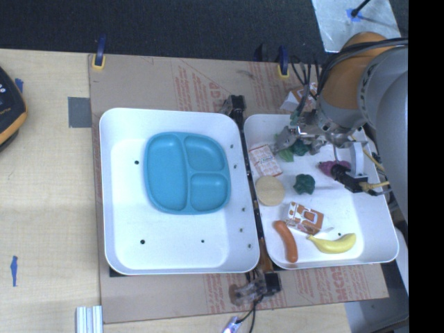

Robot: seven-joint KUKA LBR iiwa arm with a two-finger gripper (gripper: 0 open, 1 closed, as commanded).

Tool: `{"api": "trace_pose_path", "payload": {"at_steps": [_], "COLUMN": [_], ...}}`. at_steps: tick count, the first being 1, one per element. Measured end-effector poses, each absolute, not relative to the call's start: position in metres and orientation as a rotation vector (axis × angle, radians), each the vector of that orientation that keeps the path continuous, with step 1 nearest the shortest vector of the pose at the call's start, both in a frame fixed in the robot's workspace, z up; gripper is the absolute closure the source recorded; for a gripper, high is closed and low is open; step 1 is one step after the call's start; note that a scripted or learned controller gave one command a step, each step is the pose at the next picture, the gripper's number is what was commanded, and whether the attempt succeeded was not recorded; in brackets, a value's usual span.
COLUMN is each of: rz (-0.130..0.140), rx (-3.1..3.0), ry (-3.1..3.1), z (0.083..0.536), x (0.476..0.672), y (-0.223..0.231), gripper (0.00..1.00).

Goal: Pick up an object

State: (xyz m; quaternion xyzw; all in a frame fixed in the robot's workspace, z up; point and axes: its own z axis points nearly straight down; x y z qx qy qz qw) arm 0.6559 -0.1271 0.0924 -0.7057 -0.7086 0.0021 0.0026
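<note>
Right now the hand sits low at the far edge of the right bin, over a dark green object that its metal parts half hide; whether it is open or closed, I cannot tell. Nearer lie a green broccoli piece, a round tan disc, a small carton, a sausage and a banana. The left bin holds a blue divided plate. Both bins rest on cardboard on the wooden surface.
</note>
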Motion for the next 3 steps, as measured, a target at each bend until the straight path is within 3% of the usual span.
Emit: {"api": "trace_pose_path", "payload": {"at_steps": [2,3], "rz": [0.009,0.003], "rx": [-2.211,-2.218], "ry": [-2.22,-2.223], "z": [0.092,0.093], "x": [0.656,0.656], "y": [-0.108,-0.138], "gripper": [0.0,0.0]}}
